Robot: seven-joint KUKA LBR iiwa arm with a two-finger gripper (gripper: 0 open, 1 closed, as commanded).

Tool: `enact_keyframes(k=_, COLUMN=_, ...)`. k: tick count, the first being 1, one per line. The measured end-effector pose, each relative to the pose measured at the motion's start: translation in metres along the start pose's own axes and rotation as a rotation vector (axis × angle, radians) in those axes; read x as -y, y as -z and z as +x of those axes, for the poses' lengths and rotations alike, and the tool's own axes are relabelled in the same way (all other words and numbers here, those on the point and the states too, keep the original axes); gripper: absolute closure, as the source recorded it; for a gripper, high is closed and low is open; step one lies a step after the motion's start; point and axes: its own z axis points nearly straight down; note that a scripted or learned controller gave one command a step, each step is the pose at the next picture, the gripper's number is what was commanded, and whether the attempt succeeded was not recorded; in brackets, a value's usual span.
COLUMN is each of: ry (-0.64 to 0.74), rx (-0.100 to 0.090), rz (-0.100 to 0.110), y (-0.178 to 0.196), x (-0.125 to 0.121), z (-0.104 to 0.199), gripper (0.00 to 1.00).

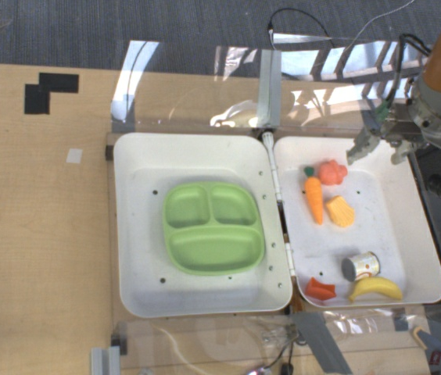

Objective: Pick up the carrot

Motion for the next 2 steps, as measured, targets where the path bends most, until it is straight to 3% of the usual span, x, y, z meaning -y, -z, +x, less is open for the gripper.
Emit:
enact_keyframes(k=1, ry=0.103, rx=0.001, rz=-0.006, y=-0.186, x=-0.012, z=0.011, gripper=0.00)
enact_keyframes(k=2, ry=0.257, rx=0.001, rz=-0.005, y=-0.127, x=0.061, z=-0.017, gripper=0.00)
